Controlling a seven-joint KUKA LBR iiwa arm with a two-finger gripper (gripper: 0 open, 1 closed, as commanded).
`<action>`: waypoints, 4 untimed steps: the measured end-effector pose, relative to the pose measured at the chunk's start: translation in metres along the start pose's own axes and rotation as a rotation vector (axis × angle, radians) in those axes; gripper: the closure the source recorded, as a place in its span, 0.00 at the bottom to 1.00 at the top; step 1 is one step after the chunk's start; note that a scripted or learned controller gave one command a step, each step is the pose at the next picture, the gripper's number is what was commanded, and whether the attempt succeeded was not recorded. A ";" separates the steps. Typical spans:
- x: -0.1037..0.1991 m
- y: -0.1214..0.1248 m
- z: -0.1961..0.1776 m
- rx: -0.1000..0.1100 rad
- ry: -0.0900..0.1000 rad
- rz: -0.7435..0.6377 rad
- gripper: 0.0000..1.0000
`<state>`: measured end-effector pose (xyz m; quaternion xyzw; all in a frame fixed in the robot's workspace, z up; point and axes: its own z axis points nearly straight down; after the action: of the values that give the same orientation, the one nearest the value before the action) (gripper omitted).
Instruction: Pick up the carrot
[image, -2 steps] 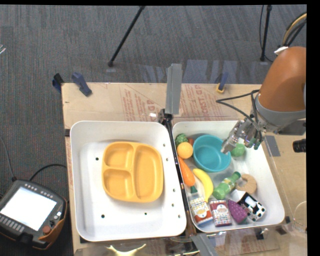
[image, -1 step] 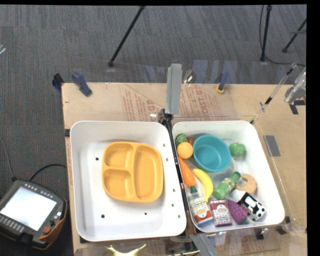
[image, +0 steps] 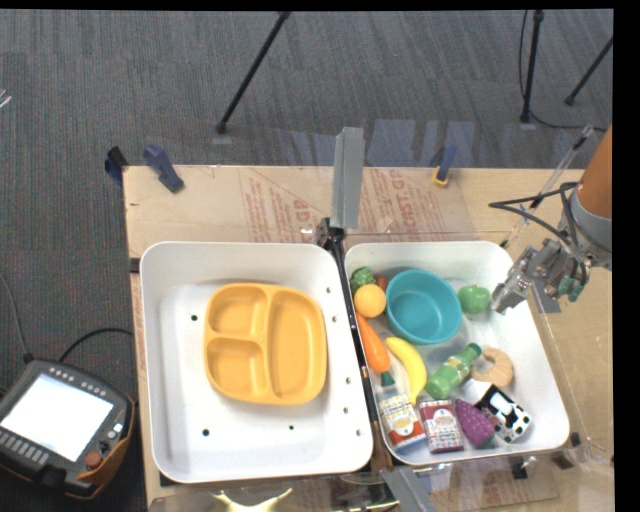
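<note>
1. Carrot (image: 374, 345): lying in the right bin (image: 549, 380), hard against its left wall. Orange, smooth, tapered, a toy by the look of it. Sitting just near of the round yellow-orange fruit (image: 370, 300) and touching or nearly touching it; flanking the banana (image: 408, 363) on that fruit's left side.

2. Gripper (image: 520, 290): hanging over the far right part of the right bin, just right of the small green fruit (image: 474, 297) and well apart from the carrot. Fingers pointing down and to the left; how far open, cannot tell from this angle. Holding nothing visible; not touching the carrot.

3. Carrot's long axis: running far-to-near with a slight lean to the right at the near end. Thicker end looking to be nearer, narrower end toward the yellow-orange fruit, though not certain.

4. Neighbours: teal bowl (image: 424, 305) sitting right of the carrot's far end; green bottle (image: 452, 371) lying beyond the banana; small cartons at the bin's near edge. Yellow divided plate (image: 266, 342) resting in the left bin (image: 170, 400).
</note>
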<state>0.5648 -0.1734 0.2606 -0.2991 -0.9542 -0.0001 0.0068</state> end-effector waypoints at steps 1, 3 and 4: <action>0.026 -0.067 -0.148 -0.009 -0.027 0.118 1.00; 0.059 -0.063 0.138 -0.007 -0.013 -0.088 1.00; -0.023 -0.007 0.138 -0.005 -0.016 -0.093 1.00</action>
<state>0.5780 -0.1920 0.1223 -0.2547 -0.9670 -0.0006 -0.0014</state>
